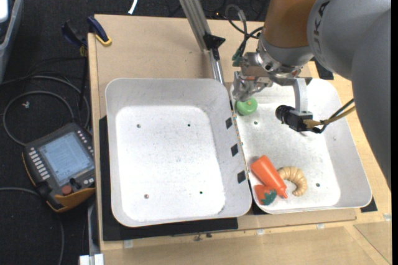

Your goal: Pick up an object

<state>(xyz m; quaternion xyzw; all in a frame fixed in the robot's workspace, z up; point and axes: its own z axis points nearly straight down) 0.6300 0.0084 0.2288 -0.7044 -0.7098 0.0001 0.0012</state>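
I'm bringing the gripper [245,94] down over the green object [247,107] at upper centre-right, in the right bin [348,152]. Whether it's gripping, I cannot tell; next I'm needing a clean lift.

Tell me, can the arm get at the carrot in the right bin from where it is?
Probably yes: the carrot lies uncovered, touching just a croissant on one side; the gripper hangs over a green ball.

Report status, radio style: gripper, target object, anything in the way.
Gripper low in right bin, directly over green object. Grasp unconfirmed. Carrot and beige curled piece lie apart, near front.
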